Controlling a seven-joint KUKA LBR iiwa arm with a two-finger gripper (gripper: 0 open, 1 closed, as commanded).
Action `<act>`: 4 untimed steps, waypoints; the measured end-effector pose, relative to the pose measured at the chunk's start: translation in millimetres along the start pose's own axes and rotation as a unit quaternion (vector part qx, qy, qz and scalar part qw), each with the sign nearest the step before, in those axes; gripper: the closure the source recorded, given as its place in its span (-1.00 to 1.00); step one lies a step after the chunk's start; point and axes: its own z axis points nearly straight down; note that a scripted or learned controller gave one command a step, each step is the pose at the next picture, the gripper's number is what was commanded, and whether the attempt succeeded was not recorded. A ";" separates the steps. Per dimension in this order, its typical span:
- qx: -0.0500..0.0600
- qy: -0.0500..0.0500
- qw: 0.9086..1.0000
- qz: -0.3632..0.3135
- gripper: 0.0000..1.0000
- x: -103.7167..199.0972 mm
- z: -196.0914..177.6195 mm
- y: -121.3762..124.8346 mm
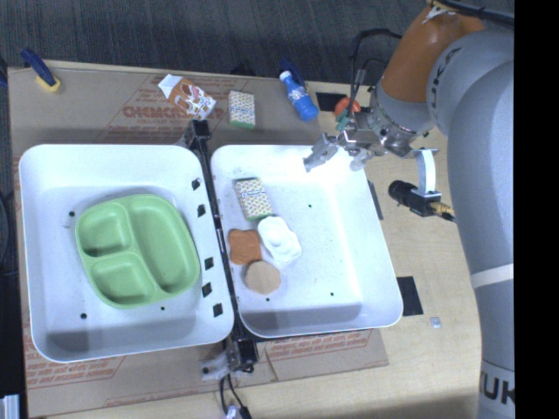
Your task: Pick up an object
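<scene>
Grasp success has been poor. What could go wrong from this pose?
1. The items sit bunched by the right bin's left wall; the pincer is at its far edge, so the reach is long.
2. They touch, so it may pinch two or knock one aside.

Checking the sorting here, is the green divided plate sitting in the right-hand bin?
No, the green divided plate lies in the left bin.

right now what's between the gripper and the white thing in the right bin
In the camera view, just bare white bin floor lies between the gripper and the white thing.
</scene>
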 end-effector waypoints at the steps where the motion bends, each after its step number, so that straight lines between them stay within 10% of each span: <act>1: 0.000 0.001 1.000 0.000 -1.00 13.5 114.2 -70.2; 2: -0.002 0.000 1.000 -0.001 -1.00 -18.2 45.8 -4.1; 3: -0.001 0.000 1.000 0.000 -1.00 17.4 113.5 -87.7; 4: -0.002 0.000 1.000 0.000 -1.00 -18.5 56.2 -43.6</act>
